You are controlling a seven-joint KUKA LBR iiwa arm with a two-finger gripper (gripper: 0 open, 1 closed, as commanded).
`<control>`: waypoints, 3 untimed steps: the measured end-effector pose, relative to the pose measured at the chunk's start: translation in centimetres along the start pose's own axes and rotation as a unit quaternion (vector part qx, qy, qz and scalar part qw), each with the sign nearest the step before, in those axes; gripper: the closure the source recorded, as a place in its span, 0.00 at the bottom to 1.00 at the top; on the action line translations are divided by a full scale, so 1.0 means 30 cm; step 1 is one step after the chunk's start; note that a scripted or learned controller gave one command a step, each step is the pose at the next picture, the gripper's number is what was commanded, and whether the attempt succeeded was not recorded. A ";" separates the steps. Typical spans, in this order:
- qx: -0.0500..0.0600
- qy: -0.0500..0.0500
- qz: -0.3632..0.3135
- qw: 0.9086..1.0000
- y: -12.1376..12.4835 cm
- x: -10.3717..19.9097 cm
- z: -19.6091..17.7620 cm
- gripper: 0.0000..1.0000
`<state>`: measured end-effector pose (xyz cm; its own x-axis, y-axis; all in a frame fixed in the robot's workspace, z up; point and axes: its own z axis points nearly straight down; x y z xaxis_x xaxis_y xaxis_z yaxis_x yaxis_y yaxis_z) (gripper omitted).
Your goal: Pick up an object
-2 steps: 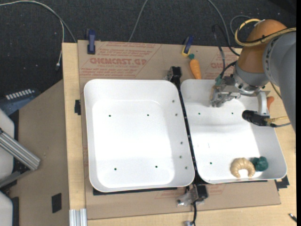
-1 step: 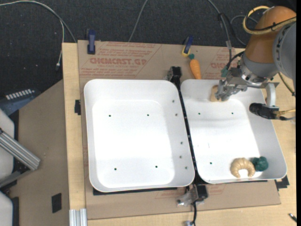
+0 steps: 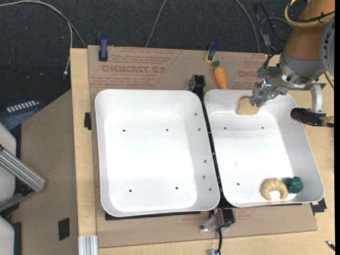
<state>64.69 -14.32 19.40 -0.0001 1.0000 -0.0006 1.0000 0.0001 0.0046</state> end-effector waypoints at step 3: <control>0.003 0.001 -0.002 1.000 -0.126 0.285 -0.148 1.00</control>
